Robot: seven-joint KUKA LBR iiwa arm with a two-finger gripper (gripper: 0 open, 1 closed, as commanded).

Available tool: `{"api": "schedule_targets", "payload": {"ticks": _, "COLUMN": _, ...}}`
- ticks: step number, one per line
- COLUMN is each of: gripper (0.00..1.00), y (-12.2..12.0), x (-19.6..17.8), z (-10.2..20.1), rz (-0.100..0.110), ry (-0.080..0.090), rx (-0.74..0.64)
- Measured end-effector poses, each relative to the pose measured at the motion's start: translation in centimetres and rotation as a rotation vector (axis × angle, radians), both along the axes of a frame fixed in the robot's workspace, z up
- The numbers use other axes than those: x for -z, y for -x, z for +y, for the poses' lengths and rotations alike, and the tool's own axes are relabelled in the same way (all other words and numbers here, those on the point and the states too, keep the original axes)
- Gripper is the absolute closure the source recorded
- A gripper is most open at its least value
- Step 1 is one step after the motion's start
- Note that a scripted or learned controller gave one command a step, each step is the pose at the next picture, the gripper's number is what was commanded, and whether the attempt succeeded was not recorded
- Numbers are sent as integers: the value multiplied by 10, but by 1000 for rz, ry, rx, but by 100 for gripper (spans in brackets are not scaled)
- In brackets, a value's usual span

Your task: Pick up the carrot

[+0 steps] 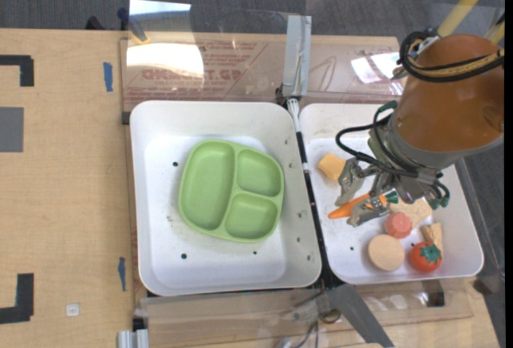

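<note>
There, carrot in right bin.

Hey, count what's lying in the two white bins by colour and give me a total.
Green: 1, the green three-compartment plastic plate in the left bin.
Orange: 1, the orange toy carrot under the gripper.
Yellow: 1, the yellow wedge-shaped toy.
Pink: 1, the pink round toy.
Beige: 1, the beige round toy.
Red: 1, the red toy tomato.
Total: 6

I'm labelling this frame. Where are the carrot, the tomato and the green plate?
carrot [346, 211]: camera view, its orange tip.
tomato [426, 256]: camera view, middle of its red body.
green plate [210, 188]: camera view, its large compartment.
</note>
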State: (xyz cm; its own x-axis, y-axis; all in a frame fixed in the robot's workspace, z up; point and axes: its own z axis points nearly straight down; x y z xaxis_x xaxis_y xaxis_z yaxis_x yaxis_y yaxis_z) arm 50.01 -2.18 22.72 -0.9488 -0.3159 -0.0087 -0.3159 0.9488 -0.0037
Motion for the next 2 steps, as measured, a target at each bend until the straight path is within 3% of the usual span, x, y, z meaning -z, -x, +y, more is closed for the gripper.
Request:
{"api": "schedule_targets", "payload": {"ticks": 1, "gripper": 100, "y": -7, "x": 13, "z": 65, "rz": 2, "ry": -1, "rx": -448}}
{"api": "schedule_targets", "payload": {"ticks": 2, "gripper": 100, "y": -63, "x": -42, "z": 47, "rz": -2, "ry": 2, "rx": -503}}
